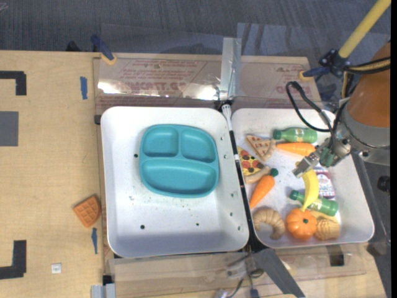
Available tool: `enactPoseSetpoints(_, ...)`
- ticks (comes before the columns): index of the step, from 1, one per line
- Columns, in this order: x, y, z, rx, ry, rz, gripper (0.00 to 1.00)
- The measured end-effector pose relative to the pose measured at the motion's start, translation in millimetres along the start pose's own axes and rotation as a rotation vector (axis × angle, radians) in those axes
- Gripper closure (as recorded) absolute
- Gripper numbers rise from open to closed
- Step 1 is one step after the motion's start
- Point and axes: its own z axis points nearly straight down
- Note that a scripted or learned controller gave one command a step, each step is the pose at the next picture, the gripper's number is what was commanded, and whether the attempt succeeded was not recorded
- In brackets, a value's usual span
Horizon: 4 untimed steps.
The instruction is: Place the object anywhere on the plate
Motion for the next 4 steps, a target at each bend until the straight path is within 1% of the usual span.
enactPoseSetpoints(1, -18.6, 80.5, 57.1, 0.002, 0.003, 0.062, 1.00)
enactPoseSetpoints(2, -11.8, 170.4, 40.4, -0.005, -0.001, -0.159, 1.00)
enactPoseSetpoints(3, 44.8, 173.5, -49.6, -0.008, -0.004, -0.435, 1.00)
enactPoseSetpoints(4, 52.4, 167.1, -98.1, -0.007, -0.005, -0.643, 1.00)
